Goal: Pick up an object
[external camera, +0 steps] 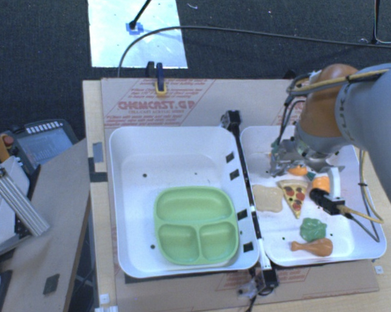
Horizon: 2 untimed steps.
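Pincer (287, 162) low beside small orange toy piece (298, 170), just above triangular toy pizza slice (294, 195): likely lining up a grasp. Jaw state: cannot tell.

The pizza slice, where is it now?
The pizza slice lies in the right bin, between the beige bread slice on its left and the gripper just above it.

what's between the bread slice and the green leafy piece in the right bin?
The pizza slice lies between the bread slice and the green leafy piece in the camera view, with bare white bin floor around it.
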### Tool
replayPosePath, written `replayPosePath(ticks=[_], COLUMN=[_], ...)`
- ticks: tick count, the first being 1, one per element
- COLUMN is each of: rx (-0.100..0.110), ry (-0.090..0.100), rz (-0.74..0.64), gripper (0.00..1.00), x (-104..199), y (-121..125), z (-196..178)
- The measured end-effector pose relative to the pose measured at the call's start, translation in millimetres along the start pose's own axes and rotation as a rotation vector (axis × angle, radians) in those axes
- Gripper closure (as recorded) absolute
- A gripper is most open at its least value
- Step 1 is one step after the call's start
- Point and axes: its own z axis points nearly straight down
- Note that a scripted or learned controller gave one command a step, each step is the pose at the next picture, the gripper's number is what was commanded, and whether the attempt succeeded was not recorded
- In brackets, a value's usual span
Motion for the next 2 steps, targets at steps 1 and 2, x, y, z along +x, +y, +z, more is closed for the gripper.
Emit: replayPosePath(ticks=[1, 2], rx=[-0.002, -0.001], ry=[0.000, 0.000], rz=[0.003, -0.001], gripper=[1.00, 1.00], x=[-7, -8], y=[-3, 0], z=[-48, -91])
